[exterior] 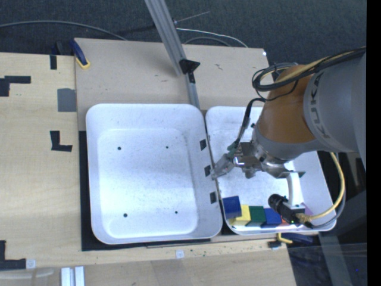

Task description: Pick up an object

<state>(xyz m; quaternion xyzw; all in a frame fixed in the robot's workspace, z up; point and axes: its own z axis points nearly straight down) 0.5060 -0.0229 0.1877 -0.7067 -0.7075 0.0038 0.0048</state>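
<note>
2 shallow white bins sat side by side on the pale wooden surface. The left bin was the larger, its floor speckled with small dark dots. The right bin held a small cluster of blocks packed into its near corner: a blue block standing nearest the divide between the bins, a yellow block just beside and below it, a green block to the right of those, and a second blue block further right again, with a thin strip of red at the near edge that was too small to make out. The blocks looked like plain, solid-coloured toy pieces, touching or nearly touching one another.

The grey arm with its orange band reached in from the right and hung over the right bin. Its hand pointed left toward the wall between the 2 bins, above the far side of the block cluster and apart from it. The metal fingers were a blurred grey tangle, so I could not tell whether they were spread or pressed together, and nothing could be seen between them. A black cable looped over the wrist.

A slanted metal pole crossed the far side of the surface.
</note>
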